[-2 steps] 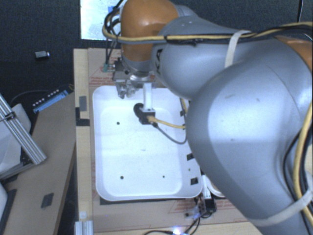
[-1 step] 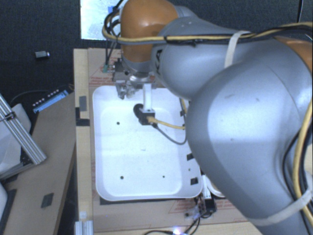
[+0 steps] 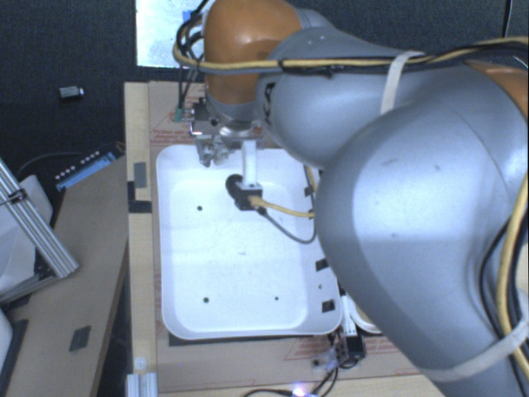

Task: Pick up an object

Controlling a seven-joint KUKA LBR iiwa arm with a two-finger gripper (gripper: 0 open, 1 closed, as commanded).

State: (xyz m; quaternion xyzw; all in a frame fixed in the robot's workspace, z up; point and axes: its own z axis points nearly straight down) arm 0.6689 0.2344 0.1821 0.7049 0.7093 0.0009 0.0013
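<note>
Dark backdrop, white bin w/ arm over it; jaws at far rim, grip state unclear.

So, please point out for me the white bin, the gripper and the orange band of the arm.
white bin [image 3: 240, 288]: camera view, bare floor of the bin.
gripper [image 3: 216, 157]: camera view, lower tip at the bin's far edge.
orange band [image 3: 244, 40]: camera view, middle of its rounded top.

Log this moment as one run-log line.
arm: over left bin | gripper: at far edge of white bin | grasp: none seen | task: object not picked up
</note>
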